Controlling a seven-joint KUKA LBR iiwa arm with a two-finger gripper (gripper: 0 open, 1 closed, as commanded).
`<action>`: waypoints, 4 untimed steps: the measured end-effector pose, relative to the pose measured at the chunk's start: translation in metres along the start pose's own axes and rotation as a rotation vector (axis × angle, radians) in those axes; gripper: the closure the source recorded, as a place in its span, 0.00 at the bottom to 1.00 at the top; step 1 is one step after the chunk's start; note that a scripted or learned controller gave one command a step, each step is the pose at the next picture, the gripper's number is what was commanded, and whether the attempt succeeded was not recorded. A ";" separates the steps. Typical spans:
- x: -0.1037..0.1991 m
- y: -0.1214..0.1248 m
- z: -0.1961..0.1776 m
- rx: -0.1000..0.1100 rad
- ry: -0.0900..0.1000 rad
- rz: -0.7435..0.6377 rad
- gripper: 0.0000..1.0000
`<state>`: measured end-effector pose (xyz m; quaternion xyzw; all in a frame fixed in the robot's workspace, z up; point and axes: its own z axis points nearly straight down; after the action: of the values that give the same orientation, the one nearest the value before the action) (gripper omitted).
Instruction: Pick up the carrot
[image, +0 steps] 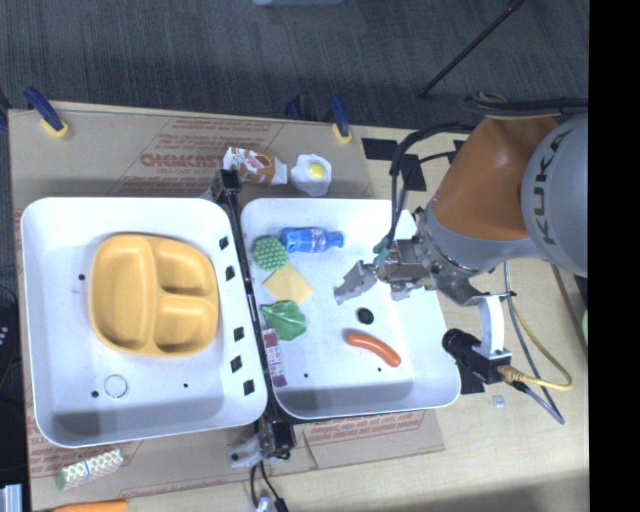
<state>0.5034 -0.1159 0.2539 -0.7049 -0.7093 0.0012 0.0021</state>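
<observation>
The carrot (373, 348) lies in the lower right of the right bin (420, 395), on the bin floor. The hand (352, 284) hangs above the bin, up and a little left of the carrot and apart from it. Its fingers look slightly parted and grip nothing. A small dark object (365, 317) sits between hand and carrot.

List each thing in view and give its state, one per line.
carrot: lying flat in the right bin, not gripped
gripper: hovering above the right bin, nothing between its fingers
blue bottle: on its side
yellow tray: upright in the left bin
green leaf: lying flat
</observation>
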 end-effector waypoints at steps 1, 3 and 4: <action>0.014 0.079 0.076 0.001 -0.002 0.008 0.00; 0.021 0.112 0.152 0.002 -0.002 -0.084 1.00; 0.002 0.080 0.043 -0.003 -0.002 -0.190 1.00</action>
<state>0.5833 -0.1130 0.2104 -0.6345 -0.7729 0.0005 0.0002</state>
